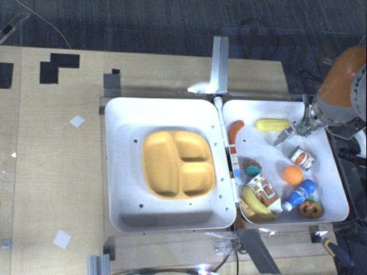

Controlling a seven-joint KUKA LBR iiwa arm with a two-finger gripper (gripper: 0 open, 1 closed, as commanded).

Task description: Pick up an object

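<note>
The right bin (335, 171) holds several small objects. A yellow banana-shaped piece (272, 124) lies near its far edge, with a red-orange piece (235, 132) by the left wall. Further forward are a small striped can (302, 158), an orange ball (293, 175), a blue bottle (301, 192) and a teal toy (252, 168). At the front lie a brown and white carton (264, 190), a banana (254, 203) and a dark round item (310, 209). My gripper (288, 133) hangs just right of the yellow piece and above the can, with nothing visibly held.
The left bin (120, 153) bears a yellow divided plate (178, 163). A metal post (220, 62) stands behind the divider between the bins. The arm's orange band (342, 85) sits over the right bin's far right corner.
</note>
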